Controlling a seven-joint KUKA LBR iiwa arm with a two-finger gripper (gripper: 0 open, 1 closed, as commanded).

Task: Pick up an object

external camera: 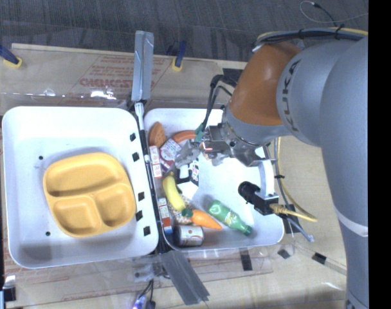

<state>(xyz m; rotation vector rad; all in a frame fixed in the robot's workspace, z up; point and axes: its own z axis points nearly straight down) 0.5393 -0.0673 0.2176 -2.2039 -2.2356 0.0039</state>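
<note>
Objects [182,205]: a loose heap in the right bin [272,235], crowded along its left wall and into its near-left corner; all of them lie on the bin floor
Banana [172,194]: yellow, lying lengthways close to the left wall, about the middle of the heap
Carrot [206,221]: orange, just beside the banana's near end, its tip pointing toward the green bottle
Green bottle [229,216]: on its side at a slant, toward the middle of the bin's near part, close to the carrot
Can [189,235]: silvery, in the near-left corner, just below the carrot
Brown item [157,134]: rounded, in the far-left corner of the same bin; what it is cannot be told
Orange-red item [184,136]: sausage-shaped, just beside the brown item, partly covered by the gripper
Packets [154,160]: small, red and white, along the left wall between the brown item and the banana
Gripper [194,148]: low over the far-left part of the right bin, near the packets and just beyond the banana's far end; whether it is apart or together cannot be told from this angle
Arm [324,108]: grey, with its orange band [263,85] over the bin's far-right part
Left bin [22,140]: holds a yellow tray [87,192] with three compartments, lying flat near the middle, well apart from the gripper
</note>
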